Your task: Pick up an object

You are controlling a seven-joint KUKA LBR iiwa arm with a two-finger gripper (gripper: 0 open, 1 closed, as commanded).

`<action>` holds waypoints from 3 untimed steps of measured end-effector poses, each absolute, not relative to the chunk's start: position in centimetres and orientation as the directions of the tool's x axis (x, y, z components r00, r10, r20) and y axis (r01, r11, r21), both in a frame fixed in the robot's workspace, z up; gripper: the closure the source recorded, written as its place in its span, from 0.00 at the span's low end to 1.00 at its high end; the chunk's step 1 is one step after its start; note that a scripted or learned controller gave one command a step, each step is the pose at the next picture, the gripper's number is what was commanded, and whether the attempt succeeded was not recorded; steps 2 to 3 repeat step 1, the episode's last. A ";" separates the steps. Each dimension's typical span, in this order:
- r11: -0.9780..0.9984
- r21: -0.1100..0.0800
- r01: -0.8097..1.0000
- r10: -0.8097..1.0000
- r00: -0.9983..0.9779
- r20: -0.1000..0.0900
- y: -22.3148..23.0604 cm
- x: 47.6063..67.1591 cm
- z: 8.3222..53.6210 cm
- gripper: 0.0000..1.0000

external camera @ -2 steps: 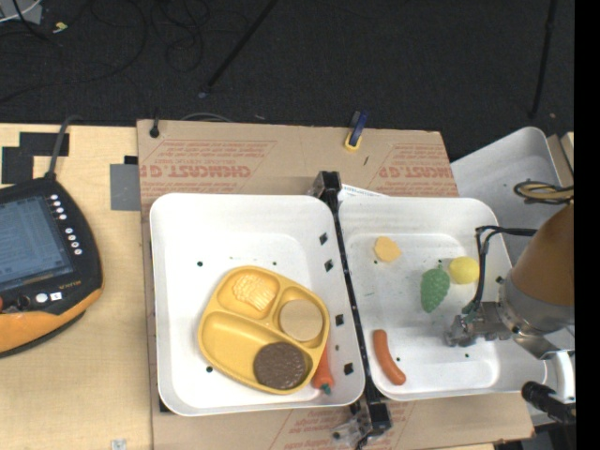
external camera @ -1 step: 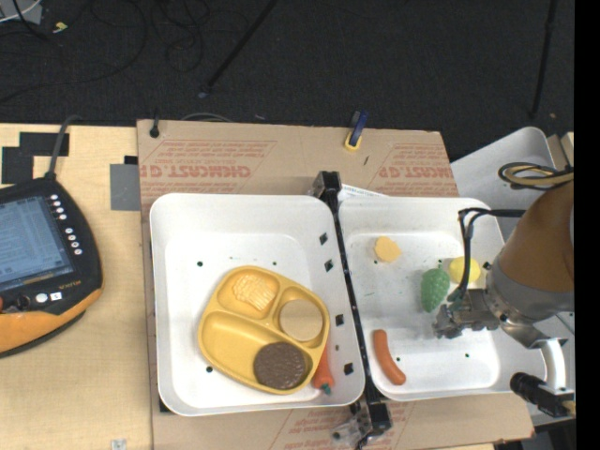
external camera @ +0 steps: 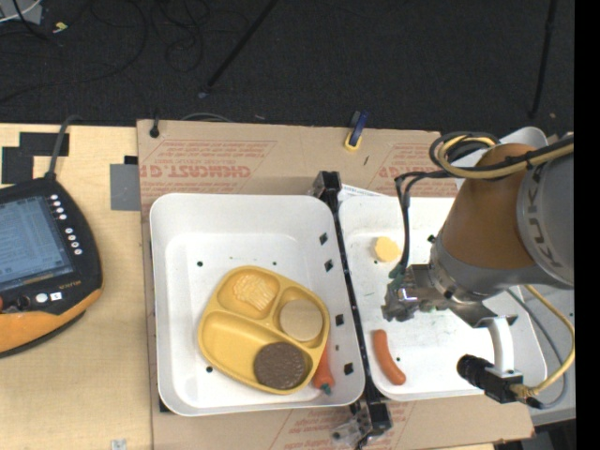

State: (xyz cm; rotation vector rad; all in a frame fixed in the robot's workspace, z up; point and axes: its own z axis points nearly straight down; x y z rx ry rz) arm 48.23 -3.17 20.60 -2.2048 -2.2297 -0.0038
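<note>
The grey arm with the orange band (external camera: 487, 223) reaches in over the right shallow white plastic bin (external camera: 427, 209). The two-finger pincer (external camera: 401, 303) hangs at the arm's lower left end, above the bin floor. Whether it is apart or together cannot be told: the wrist body and cables cover most of it. Nothing is visibly clamped in it.

Objects placed relative to the pincer:

- A small round yellow disc (external camera: 385, 248) lies up and slightly left of the pincer, near it, on the floor of the same bin.
- A reddish-orange toy sausage (external camera: 389, 357) lies below the pincer, near it, on the same bin floor, tilted diagonally.
- The left shallow white plastic bin (external camera: 187, 242) sits to the left of the pincer, beyond the divider.
- A yellow sectioned plastic tray (external camera: 220, 334) lies in the left bin, well apart from the pincer. Its compartments hold a yellow waffle-like piece (external camera: 253, 291), a pale beige round disc (external camera: 302, 320) and a dark brown round patty (external camera: 280, 365).
</note>
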 end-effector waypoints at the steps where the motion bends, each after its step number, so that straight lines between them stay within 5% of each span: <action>1: 0.009 0.001 1.000 1.000 -0.009 0.003 3.9 47.7 29.8 1.00; 3: 0.009 0.001 1.000 1.000 -0.009 0.003 3.9 47.7 29.8 1.00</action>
